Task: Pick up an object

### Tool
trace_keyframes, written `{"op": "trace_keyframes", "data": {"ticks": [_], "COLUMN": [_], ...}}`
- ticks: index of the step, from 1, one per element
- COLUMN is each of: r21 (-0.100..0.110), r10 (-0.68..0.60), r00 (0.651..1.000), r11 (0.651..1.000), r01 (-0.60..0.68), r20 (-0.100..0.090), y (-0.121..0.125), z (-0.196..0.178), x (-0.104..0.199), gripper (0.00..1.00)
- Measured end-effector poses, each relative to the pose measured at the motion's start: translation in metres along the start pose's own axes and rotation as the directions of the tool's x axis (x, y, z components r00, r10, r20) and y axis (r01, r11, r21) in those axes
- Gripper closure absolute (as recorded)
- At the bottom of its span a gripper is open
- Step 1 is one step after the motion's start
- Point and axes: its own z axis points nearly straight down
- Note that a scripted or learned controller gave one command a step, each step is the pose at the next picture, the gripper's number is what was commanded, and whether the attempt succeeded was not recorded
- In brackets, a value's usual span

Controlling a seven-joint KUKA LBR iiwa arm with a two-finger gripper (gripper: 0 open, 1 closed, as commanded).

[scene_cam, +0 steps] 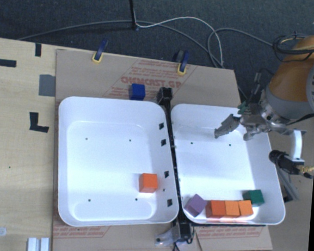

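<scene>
— Where do the blocks sit from the gripper [235, 129]?

— Well below its spread, empty jaws: purple block [195, 205], two orange blocks [225, 209], green block [255, 197], against the right bin [202, 112]'s near wall. A lone orange cube [148, 183] lies in the left bin [71, 109].

— Room?

— Bare white floor lies under the jaws.

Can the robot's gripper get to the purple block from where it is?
Probably yes. The gripper hangs over the same right bin, with bare floor between it and the purple block, though orange blocks crowd one side.
</scene>
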Motion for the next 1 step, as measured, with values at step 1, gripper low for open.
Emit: {"op": "trace_keyframes", "data": {"ticks": [1], "r21": [0.006], "r10": [0.015], "r00": [1.0], "r11": [1.0], "r01": [-0.015], "r20": [-0.001], "y": [0.0342], "z": [0.0662], "x": [0.0329], "gripper": [0.0]}}
